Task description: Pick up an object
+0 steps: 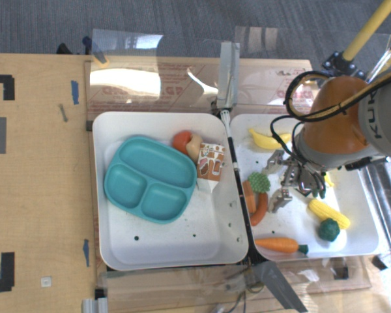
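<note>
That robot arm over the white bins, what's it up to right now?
The arm's gripper hangs low in the right bin, among toy foods: a banana, broccoli, corn and a carrot. Nothing is visibly between its fingers. The left bin contains a teal divided plate.

White letters "KU" stood on the grey arm (378,119) at the frame's right edge; no other text was legible.
</note>
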### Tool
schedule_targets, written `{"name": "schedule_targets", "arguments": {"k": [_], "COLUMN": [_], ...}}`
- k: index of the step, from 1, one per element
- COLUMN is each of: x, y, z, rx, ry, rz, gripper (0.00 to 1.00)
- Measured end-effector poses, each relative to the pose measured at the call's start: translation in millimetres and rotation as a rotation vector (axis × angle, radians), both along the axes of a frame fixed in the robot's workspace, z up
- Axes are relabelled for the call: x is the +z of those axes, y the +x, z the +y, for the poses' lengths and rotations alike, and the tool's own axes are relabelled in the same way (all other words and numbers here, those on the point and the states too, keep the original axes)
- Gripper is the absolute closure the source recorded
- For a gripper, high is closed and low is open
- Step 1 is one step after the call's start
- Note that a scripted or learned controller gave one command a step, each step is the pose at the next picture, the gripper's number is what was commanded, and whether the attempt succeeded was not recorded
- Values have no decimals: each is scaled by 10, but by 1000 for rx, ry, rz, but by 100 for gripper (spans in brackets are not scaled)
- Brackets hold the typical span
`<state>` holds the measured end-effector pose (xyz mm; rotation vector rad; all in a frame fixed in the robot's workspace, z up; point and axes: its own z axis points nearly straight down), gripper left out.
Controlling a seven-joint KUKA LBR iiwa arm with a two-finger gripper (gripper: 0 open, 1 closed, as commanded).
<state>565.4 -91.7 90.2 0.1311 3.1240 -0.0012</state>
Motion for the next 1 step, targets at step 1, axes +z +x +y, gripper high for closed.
{"name": "schedule_targets", "arguments": {"k": [1], "x": [4], "y": [697], "z": [-140], "rx": [-253], "ry": [7], "rz": [32], "gripper": [0]}}
